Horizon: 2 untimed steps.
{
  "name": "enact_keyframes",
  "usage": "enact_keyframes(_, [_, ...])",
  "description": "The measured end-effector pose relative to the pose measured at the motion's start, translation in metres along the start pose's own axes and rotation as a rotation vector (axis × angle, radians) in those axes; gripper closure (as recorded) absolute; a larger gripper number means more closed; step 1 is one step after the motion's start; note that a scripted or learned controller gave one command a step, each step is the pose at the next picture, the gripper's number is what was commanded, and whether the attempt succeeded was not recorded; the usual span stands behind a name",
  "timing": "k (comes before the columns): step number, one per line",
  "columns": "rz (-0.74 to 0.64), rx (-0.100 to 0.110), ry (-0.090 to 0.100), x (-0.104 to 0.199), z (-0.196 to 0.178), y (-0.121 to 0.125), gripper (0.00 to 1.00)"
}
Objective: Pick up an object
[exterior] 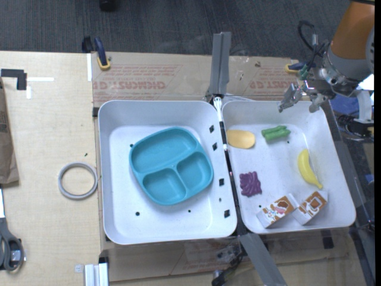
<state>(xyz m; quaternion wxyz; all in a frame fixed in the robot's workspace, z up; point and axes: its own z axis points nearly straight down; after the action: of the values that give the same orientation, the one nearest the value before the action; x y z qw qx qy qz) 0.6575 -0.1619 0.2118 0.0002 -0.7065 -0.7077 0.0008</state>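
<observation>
Two shallow white bins sat side by side on the worktop (pixel 47 130). The left bin (pixel 110 177) held a turquoise divided plate (pixel 171 165) with three compartments, lying at a slant near its middle. The right bin (pixel 333 159) held the loose items: a yellow-orange rounded piece (pixel 240 139) near its upper left, a green piece (pixel 275 133) just to the right of that, a yellow banana (pixel 308 168) towards the right wall, a purple bunch (pixel 250 184) (grape-like, though too small to be sure) lower left of centre, and two small white-and-brown cartons (pixel 292 209) side by side along the lower edge. The cartons bore printed pictures, but no wording could be read. The gripper (pixel 303 100) hung over the upper rim of the right bin, at the upper right of the frame, its two fingers spread apart with nothing between them. Red printed lettering ran along the cardboard (pixel 155 79) behind the bins, upside down and not legible. A grey ring (pixel 78 180) lay on the worktop left of the bins.
</observation>
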Motion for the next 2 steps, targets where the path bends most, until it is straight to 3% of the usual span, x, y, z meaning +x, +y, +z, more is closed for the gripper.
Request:
enact_keyframes(1, [0.043, 0.001, 0.000, -0.026, 0.096, -0.045, 0.00])
enact_keyframes(2, [-0.017, 0.001, 0.001, -0.040, 0.121, -0.105, 0.00])
